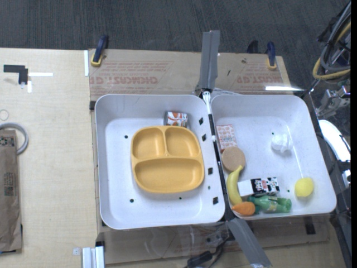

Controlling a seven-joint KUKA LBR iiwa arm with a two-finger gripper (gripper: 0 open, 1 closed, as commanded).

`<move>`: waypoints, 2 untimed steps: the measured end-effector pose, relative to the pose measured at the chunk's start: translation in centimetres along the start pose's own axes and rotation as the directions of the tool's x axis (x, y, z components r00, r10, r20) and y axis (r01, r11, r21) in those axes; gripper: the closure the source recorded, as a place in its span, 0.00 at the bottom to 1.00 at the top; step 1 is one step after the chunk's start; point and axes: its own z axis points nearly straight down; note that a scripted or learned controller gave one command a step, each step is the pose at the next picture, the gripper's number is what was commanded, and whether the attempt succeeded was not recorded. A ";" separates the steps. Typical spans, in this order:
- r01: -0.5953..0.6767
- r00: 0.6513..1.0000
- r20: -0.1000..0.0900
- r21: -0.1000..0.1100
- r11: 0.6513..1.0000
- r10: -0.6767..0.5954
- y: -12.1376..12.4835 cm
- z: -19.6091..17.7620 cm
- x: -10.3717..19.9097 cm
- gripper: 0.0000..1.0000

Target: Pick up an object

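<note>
Right bin: banana lies beside the divider | judged light, firm, slightly slick | best gripped across its middle | gripper state cannot be told

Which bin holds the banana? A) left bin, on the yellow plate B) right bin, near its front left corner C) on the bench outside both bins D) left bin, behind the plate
B: the banana lies in the right bin, near its front left corner.
</note>
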 end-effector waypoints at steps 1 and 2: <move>-0.417 0.909 0.000 0.000 0.909 0.417 5.6 7.7 1.3 1.00; -0.162 0.987 0.001 -0.002 0.987 0.162 5.8 -5.9 -0.7 1.00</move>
